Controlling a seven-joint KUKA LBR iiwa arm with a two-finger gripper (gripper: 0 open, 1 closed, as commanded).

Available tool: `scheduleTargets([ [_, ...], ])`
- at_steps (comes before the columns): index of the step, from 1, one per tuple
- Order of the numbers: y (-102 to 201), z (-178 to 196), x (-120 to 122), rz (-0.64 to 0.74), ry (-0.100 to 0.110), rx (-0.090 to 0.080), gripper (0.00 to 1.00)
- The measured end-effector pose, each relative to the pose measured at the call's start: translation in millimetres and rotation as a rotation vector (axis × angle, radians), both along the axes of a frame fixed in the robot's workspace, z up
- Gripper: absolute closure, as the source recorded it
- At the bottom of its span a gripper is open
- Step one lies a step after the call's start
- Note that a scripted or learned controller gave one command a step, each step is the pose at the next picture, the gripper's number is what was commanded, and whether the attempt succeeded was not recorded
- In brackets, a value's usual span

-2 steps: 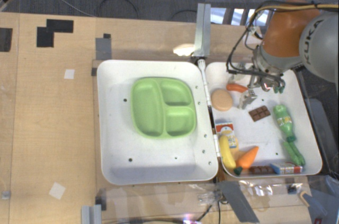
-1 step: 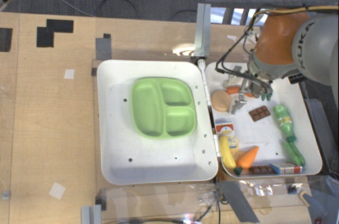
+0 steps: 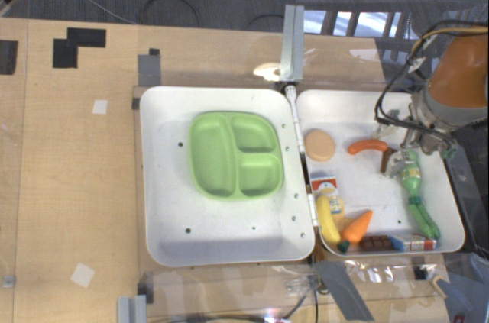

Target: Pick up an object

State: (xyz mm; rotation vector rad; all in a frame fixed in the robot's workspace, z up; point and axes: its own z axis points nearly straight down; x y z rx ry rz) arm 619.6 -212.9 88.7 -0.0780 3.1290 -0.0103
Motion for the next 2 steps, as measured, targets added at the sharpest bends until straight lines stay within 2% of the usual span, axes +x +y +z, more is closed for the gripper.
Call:
scheduleTargets([
  [2,9,-1,-15,-0.013,0.000,0.005,0.00],
])
